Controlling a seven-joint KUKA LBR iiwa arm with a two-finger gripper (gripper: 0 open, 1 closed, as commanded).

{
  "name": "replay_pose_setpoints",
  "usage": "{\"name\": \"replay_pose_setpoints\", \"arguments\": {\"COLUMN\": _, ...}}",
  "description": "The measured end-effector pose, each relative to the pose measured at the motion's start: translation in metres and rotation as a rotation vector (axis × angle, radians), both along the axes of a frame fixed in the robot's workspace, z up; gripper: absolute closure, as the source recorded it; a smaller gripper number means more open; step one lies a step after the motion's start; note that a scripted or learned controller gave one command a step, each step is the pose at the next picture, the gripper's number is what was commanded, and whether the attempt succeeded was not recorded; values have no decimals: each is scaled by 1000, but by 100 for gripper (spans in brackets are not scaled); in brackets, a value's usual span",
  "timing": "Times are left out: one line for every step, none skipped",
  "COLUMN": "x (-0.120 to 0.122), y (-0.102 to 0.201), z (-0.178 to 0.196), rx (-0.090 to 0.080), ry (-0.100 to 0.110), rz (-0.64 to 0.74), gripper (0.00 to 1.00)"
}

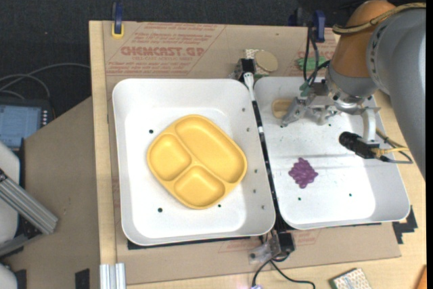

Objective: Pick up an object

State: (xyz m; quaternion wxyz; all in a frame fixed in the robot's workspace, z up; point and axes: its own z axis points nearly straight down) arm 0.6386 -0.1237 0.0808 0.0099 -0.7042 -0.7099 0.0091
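A purple bunch of grapes (pixel 303 172) lies near the middle of the right bin (pixel 385 203). A small tan object (pixel 280 107) rests at that bin's far left, close to the divider. My gripper (pixel 311 112) hangs low over the far part of the right bin, just right of the tan object and well above the grapes in the view. The grey arm with its orange band (pixel 352 51) comes in from the upper right. A yellow three-compartment plate (pixel 196 160) sits in the middle of the left bin (pixel 128 145).
A black part with a cable (pixel 358 144) sticks out below the wrist over the right bin. A round tan disc (pixel 267 62) and a blue clamp (pixel 118 18) sit on the cardboard beyond the bins.
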Motion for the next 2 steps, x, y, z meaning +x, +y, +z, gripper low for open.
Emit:
{"name": "replay_pose_setpoints", "arguments": {"x": -66, "y": 7, "z": 3, "rx": 1, "ry": -20, "rz": -10, "gripper": 0}}
{"name": "replay_pose_setpoints", "arguments": {"x": -145, "y": 2, "z": 3, "rx": 1, "ry": -19, "rz": -13, "gripper": 0}}
